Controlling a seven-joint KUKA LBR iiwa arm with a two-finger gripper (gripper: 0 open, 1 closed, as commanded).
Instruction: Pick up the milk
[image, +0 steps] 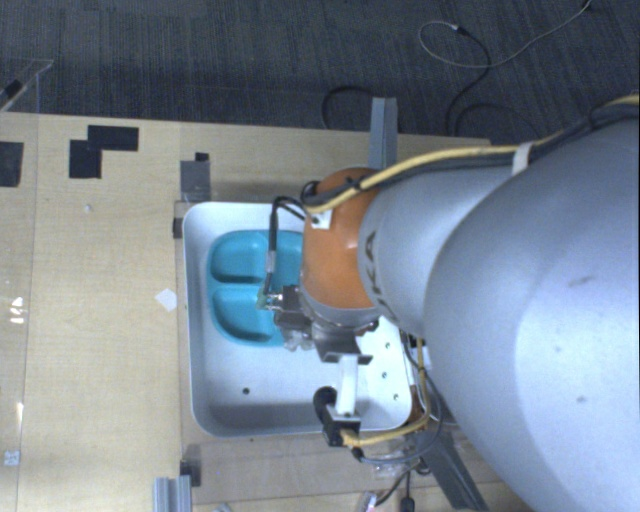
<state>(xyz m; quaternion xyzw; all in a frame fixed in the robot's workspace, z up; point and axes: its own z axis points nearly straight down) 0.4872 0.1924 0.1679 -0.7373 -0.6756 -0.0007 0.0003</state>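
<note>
Camera view from above leaves the milk unsettled: I cannot tell where it lies, since my own wrist, with its orange band (335, 265), covers the middle of the white bin (200, 400). My hand (290, 322) hangs low over that bin, just beside the right edge of a blue two-part tray (235, 285) lying in its far left portion. I cannot tell whether my hand is spread or pressed together, nor whether it pinches anything. I judge the milk, if it is in this bin, sits beneath or right of the hand, so its direction and long axis stay unknown. Pale bench (100, 350) stretches away to the left.
</note>
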